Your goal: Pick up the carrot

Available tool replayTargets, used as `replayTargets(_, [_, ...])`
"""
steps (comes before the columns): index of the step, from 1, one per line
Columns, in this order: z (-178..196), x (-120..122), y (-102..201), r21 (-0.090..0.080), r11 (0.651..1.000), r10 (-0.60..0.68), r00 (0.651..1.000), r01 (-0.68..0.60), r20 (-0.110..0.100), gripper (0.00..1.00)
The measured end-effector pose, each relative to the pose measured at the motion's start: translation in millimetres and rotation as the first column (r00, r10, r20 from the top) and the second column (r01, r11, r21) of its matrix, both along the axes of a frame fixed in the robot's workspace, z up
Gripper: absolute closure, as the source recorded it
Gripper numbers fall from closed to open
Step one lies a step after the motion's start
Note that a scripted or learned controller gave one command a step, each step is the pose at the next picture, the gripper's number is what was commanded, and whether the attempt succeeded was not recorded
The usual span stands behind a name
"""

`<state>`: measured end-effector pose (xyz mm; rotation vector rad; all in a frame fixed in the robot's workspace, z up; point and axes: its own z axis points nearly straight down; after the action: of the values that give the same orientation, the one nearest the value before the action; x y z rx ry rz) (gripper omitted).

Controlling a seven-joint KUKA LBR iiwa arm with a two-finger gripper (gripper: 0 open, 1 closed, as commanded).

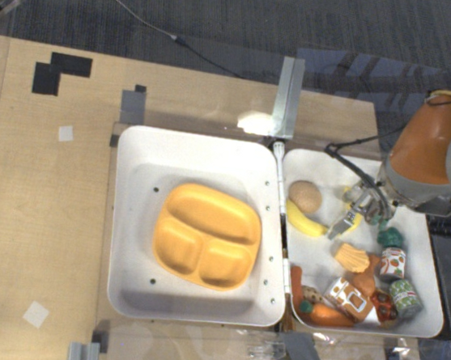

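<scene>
The gripper [353,218] hangs over the upper middle of the right bin, its fingers slightly spread and pinching nothing. It sits just right of the banana and well up-bin from the carrot.

Going left to right: the bench [33,217] is pale wood with black markers near its far left corner and a few small paper squares. The left bin [123,285] carries a yellow divided tray [206,235] set at a slight tilt. Across the metal divider, the right bin [429,318] is crowded. At its near left corner lies the carrot [331,315], orange, roughly lengthwise along the front wall, partly tucked under a small printed carton [350,296]. Farther up are a potato [306,197] and the banana [305,223], then a cracker-like tan piece [352,257], a small can [393,262], a green lump [390,236] and a jar [404,296].

To do the step well, I would judge that the arm should travel toward the near wall and come down on the carrot's exposed left end, jaws set across its width, clear of the carton. The bin wall leaves little room there, so a steep approach seems safest.

Beyond the bench the floor is dark carpet [229,21], with a thin cable [132,13] trailing across it.
</scene>
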<state>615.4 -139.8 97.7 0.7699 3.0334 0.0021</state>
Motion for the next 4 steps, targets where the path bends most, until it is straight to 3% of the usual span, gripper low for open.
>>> replayTargets(1, [23.1,35.3,10.0,0.002,0.996,-0.092,0.996,0.092,0.000,0.00])
replayTargets(2, [-8.8,-19.3,20.5,0.001,0.993,-0.117,0.993,0.117,0.001,0.00])
replayTargets(3, [17.5,32.9,39.4,0.007,0.842,-0.540,0.842,0.540,-0.002,0.00])
replayTargets(4, [55.5,51.1,0.0,0.007,0.682,-0.732,0.682,0.732,-0.003,0.00])
